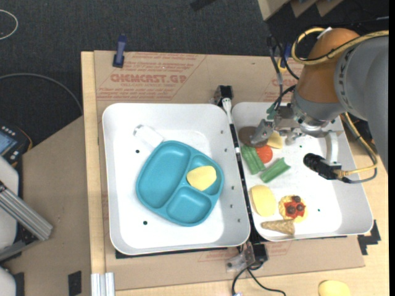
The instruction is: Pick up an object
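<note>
End effector (270,133) low in right shallow white bin (355,217), over small red tomato (265,154); grip state can't tell.

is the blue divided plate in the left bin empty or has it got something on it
Not empty: a yellow piece lies in one compartment of the blue plate.

A brown board (185,73) carries two white bins, the left one (123,221) and the right one (347,209), side by side and touching along their inner edges. Red lettering (148,78) is printed across the board's far part. A blue clip (120,50) sits on the board's far edge near its left corner. A black clamp (223,94) stands at the far end of the seam between the bins, another (256,253) at the near end. Dark carpet (62,17) surrounds the board. A metal rail (24,217) lies off its left edge, and a yellow lump (334,287) lies off its near right corner.
</note>
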Controlling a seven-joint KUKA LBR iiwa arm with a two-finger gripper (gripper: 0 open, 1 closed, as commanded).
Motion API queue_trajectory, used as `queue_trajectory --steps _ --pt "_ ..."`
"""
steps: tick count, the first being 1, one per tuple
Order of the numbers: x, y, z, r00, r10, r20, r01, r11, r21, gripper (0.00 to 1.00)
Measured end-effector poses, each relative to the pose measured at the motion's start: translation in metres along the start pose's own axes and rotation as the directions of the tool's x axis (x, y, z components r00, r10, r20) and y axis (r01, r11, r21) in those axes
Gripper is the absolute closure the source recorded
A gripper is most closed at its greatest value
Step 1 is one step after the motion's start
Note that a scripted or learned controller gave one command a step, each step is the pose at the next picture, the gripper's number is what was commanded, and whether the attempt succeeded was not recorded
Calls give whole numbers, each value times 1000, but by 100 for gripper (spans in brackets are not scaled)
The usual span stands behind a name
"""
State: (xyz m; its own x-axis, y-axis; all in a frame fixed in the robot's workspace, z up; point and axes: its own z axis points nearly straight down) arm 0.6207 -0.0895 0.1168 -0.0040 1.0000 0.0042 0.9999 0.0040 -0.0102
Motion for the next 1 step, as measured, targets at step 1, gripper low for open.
queue_trajectory --steps 1 --pt "-1 -5 29 1000 5 1 -5 1000 -17 0"
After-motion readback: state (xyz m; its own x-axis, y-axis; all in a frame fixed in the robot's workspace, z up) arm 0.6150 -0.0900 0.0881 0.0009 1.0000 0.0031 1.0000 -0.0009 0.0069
